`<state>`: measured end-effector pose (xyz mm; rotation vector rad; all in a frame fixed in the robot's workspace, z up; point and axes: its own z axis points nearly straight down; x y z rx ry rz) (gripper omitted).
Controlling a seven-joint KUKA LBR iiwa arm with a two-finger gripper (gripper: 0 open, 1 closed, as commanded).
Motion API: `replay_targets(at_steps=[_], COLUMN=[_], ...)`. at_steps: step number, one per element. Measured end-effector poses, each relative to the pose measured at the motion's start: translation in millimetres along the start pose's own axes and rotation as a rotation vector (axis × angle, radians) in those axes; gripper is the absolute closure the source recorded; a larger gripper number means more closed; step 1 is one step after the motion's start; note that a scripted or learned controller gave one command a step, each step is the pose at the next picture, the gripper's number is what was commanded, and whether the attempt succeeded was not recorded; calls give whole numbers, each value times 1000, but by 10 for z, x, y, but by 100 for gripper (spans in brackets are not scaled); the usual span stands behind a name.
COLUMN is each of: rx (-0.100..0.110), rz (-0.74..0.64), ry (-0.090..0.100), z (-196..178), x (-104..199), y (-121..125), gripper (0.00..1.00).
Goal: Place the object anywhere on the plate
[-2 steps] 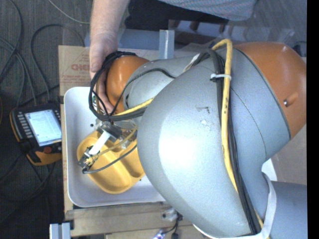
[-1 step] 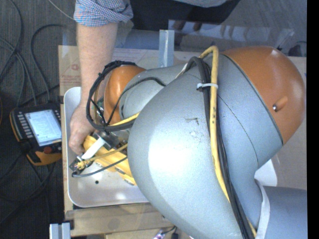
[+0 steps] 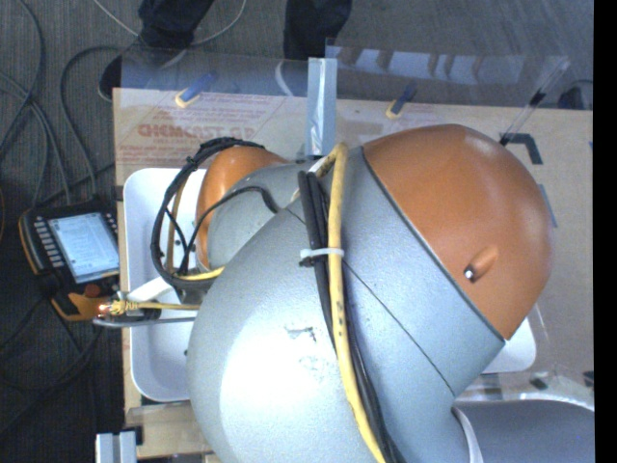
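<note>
one big grey and orange arm (image 3: 386, 307) covers both white bins (image 3: 145, 258); the fingers' state i cannot tell.

Arm (image 3: 386, 297) over both bins, left bin (image 3: 145, 355) partly exposed, pendant (image 3: 75, 244) apparently on floor further left.

Grey arm (image 3: 289, 355) with orange cap (image 3: 453, 220), white bin (image 3: 145, 258).

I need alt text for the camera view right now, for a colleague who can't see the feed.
The grey arm with its orange band looms close under the camera, hiding most of both white bins. Black and yellow cables run along the arm; a teach pendant lies on the carpet at left.
</note>
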<state>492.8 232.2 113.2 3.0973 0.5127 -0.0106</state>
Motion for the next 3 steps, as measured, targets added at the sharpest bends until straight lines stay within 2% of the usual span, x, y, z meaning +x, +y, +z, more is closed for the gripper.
replay_targets(at_steps=[1, 2, 3], rx=[-5, -8, 0], rz=[-474, -476, 69], ry=[0, -9, 0], z=[-903, -965, -322], x=[631, 620, 275], y=[215, 212, 96], gripper=[0, 100, 100])
